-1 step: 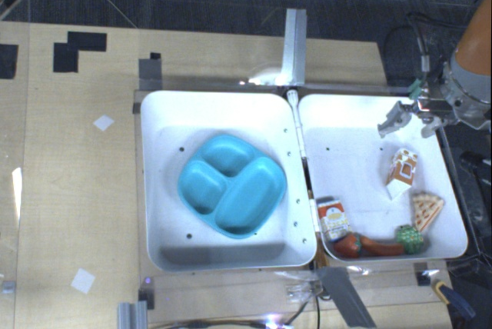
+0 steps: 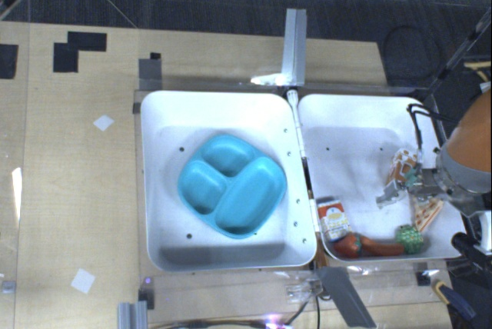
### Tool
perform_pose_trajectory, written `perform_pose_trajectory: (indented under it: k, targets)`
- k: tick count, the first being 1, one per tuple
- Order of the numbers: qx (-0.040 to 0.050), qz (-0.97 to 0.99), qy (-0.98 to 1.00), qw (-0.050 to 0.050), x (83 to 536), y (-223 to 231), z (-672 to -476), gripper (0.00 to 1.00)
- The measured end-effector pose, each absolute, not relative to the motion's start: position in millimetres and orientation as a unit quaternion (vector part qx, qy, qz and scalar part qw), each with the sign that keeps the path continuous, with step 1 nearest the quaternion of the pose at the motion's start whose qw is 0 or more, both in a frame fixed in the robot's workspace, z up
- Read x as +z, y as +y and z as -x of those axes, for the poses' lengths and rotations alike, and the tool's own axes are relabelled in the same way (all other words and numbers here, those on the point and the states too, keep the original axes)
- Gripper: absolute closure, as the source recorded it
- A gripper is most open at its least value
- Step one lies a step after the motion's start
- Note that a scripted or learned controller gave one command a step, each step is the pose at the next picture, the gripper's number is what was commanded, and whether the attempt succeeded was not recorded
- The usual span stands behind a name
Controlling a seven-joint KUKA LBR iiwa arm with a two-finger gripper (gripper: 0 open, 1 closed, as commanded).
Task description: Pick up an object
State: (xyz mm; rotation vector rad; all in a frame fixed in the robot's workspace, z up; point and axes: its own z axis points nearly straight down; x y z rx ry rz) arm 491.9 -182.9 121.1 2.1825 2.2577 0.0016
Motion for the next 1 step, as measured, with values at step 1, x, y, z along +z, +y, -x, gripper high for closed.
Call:
perform_pose_trajectory:
  k: [1]
  targets:
    - [0.0024,-0.657,0.754,0.004,87.7,-205.5,-567.2,0.0]
